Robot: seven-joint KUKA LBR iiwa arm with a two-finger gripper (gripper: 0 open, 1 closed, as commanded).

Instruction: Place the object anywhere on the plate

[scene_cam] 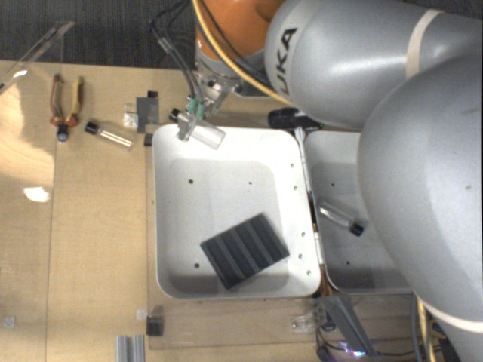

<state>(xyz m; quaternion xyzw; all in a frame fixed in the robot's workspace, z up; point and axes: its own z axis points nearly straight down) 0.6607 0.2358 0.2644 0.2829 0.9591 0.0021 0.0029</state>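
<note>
A wooden counter [98, 225] carries two white bins. The gripper [198, 123] pinches a clear tube [207, 136] over the left bin's [170, 225] far edge; a dark ridged plate [244, 250] lies below.

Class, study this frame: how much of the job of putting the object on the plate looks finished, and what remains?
Done: the tool sits at the left bin's far rim, with a clear tube at its tip. In hand: whether it grips that tube is unclear. Left: carrying it to the dark ridged plate, which has nothing on it yet.
</note>
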